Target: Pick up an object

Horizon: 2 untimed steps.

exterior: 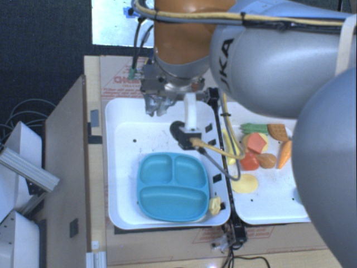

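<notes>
"KA"-lettered arm (262,60) near blue tray (173,187)

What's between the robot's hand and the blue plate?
Nothing but bare floor of the left bin between gripper and blue plate, in the camera view.

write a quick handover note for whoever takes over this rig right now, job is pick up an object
Gripper: over the far end of the left bin, nothing visibly held.
Things: blue divided plate and a small yellow piece in the left bin. Toy food pieces, a carrot among them, in the right bin.
Done: nothing lifted yet.
Left: pick a target, probably in the left bin, then descend, grasp and lift.
</notes>
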### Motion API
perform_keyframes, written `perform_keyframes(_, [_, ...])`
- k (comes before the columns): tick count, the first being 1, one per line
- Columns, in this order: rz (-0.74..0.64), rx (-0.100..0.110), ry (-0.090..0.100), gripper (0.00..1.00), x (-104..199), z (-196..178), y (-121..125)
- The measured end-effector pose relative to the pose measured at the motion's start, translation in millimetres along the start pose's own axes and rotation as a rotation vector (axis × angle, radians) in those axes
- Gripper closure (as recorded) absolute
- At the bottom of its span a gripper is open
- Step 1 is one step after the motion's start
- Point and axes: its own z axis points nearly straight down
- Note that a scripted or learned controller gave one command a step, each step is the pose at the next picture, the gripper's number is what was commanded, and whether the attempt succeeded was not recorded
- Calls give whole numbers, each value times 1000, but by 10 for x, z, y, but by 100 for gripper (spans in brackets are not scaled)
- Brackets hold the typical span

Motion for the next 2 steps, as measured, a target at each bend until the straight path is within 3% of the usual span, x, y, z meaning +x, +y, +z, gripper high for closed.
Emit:
perform_keyframes(1, [4,-35,10,100,-13,-1270,802])
perform_keyframes(2, [0,-22,8,100,-7,-1310,773])
